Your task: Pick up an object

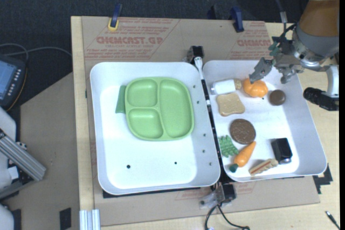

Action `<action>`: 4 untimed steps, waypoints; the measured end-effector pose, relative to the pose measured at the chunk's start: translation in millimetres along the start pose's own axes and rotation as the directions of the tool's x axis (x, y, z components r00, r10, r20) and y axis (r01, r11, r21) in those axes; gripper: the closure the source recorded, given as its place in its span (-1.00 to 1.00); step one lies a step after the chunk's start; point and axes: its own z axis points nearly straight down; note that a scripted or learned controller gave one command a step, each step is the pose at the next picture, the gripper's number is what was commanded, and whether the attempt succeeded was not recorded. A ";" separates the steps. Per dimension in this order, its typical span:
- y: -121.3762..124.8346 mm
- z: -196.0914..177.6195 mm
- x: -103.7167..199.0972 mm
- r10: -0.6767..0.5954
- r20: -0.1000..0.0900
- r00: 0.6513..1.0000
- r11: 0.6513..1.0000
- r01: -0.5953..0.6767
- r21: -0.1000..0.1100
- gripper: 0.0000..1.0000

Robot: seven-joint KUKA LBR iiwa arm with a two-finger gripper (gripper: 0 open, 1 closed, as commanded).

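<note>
White plastic makes up both shallow bins on the brown cardboard-covered surface [161, 35], seen from the one overhead camera. In the left bin [108, 116] lies a pale green divided plastic plate [160, 108] with three compartments, set toward the bin's twelve o'clock half.

In the right bin [302, 132] lie the small items. At its twelve o'clock end is a round orange toy fruit [255, 88]; just at its nine o'clock sits a small white block [223, 85], and at its three o'clock a small brown ball [277, 97]. A tan slice of toy bread [230, 104] lies at six o'clock from the white block, with a round brown cookie-like disc [242, 131] below that. Toward the bin's six o'clock end are a green leafy toy piece [227, 146], an orange toy carrot [245, 154], a tan stick-shaped piece [263, 166] and a black box-like object [281, 150].

The grey arm's jaws [272, 68] hang over the twelve o'clock end of the right bin, just above the orange fruit. They appear spread apart with nothing between them.
</note>
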 end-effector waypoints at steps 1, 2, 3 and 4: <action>2.8 -8.7 0.1 -0.003 0.002 1.000 1.000 0.003 -0.015 -1.00; 1.5 53.6 -5.1 -0.002 0.001 1.000 1.000 0.002 -0.007 -1.00; -3.6 112.3 2.8 -0.003 0.000 1.000 1.000 0.003 -0.008 -1.00; -2.4 124.7 2.7 -0.002 0.001 1.000 1.000 0.002 -0.013 -1.00</action>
